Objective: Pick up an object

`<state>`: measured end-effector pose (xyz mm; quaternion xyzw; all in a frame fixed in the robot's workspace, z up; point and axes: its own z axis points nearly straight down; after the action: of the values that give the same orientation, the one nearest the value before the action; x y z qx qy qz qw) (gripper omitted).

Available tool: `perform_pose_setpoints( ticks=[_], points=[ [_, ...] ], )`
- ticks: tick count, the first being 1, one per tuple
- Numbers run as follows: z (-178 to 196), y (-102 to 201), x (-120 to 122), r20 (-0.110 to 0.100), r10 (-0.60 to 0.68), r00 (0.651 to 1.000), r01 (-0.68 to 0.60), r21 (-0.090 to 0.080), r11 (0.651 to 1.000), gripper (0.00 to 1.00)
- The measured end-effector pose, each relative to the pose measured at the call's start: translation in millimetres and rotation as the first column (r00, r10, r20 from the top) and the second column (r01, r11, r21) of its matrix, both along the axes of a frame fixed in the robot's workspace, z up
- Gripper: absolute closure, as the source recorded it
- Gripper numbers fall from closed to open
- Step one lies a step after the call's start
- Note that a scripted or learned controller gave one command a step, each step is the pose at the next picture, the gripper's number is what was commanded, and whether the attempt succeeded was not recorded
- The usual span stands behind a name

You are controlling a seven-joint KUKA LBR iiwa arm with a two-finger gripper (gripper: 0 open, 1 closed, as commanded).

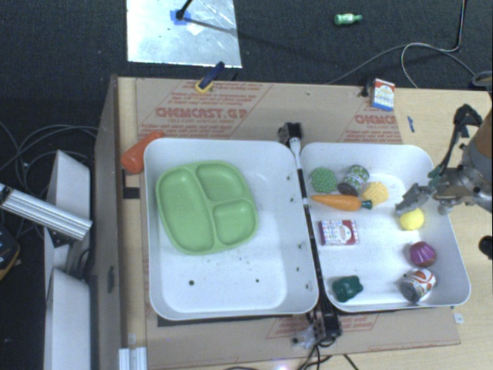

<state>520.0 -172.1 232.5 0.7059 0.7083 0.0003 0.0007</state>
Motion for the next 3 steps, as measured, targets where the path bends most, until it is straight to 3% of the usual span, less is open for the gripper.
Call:
perform_pose_setpoints(
  ticks=[1, 2, 3],
  points=[
    [-105.6, 31.6, 38.9, -0.003, 0.0, 1.0, 0.0, 0.001, 1.0, 0.0],
    [-148.5, 55.9, 77.9, 0.0, 0.001, 1.0, -0.001, 0.001, 1.0, 0.0],
    [-151.0, 58.3, 128.1, -0.051, -0.013, 0.999, 0.013, 0.0, 1.0, 0.0]
  ],
)
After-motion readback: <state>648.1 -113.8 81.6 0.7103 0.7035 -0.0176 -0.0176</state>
